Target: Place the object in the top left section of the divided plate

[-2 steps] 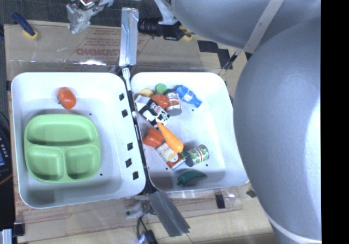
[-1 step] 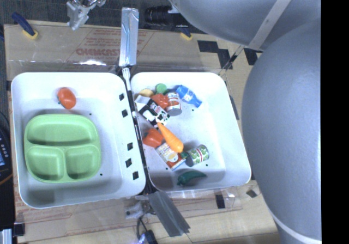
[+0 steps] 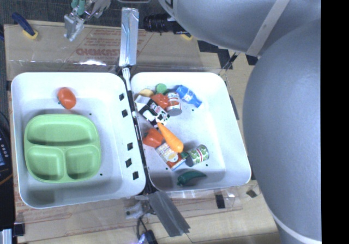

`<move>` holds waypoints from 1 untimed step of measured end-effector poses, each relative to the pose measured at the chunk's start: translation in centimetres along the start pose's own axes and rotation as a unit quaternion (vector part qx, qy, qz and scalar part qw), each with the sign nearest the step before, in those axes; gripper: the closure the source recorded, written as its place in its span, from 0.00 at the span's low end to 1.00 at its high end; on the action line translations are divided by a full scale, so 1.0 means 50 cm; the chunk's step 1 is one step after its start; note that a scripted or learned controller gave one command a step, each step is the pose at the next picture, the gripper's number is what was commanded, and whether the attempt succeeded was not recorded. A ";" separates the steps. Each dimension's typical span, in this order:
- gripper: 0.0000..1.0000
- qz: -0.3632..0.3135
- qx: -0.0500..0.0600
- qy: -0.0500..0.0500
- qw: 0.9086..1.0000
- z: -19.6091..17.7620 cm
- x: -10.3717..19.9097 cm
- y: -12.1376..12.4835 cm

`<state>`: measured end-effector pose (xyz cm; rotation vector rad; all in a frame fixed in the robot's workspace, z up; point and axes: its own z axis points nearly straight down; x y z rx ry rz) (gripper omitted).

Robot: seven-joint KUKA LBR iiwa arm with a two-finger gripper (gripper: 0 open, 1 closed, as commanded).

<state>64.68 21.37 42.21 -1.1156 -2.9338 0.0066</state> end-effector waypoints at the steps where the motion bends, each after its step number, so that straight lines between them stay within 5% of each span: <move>1: 1.00 -0.081 -0.001 -0.001 0.997 0.026 -0.003 0.007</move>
